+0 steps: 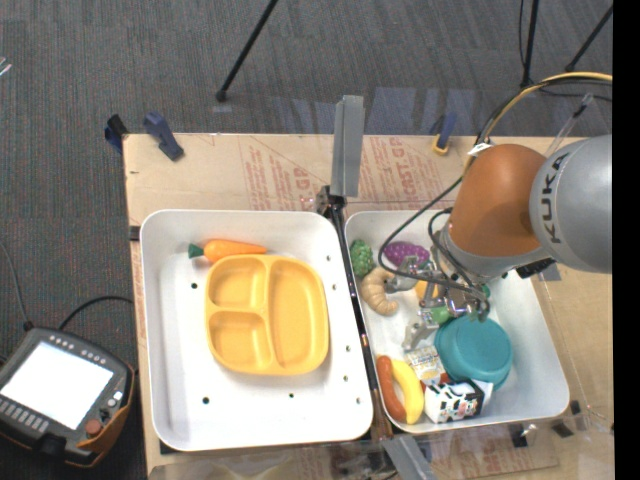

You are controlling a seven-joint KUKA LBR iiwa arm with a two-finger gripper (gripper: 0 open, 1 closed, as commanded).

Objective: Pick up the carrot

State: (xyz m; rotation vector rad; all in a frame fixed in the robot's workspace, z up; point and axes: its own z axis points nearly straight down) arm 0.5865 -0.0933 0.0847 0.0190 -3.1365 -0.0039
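The carrot (232,249), orange with a green top, lies in the left bin (160,368). It rests against the far edge of a yellow divided plate (268,314), its green end pointing left. My gripper (437,313) hangs low over the right bin (548,353), under the orange wrist band, next to a teal bowl (476,350). It is a whole bin's width to the right of the carrot, and I see nothing of the carrot near it.
The right bin holds a green broccoli piece (360,258), purple grapes (405,255), a tan pastry (379,291), a red and yellow toy (398,388) and a black-and-white box (452,400). A ridge (352,288) divides the bins.
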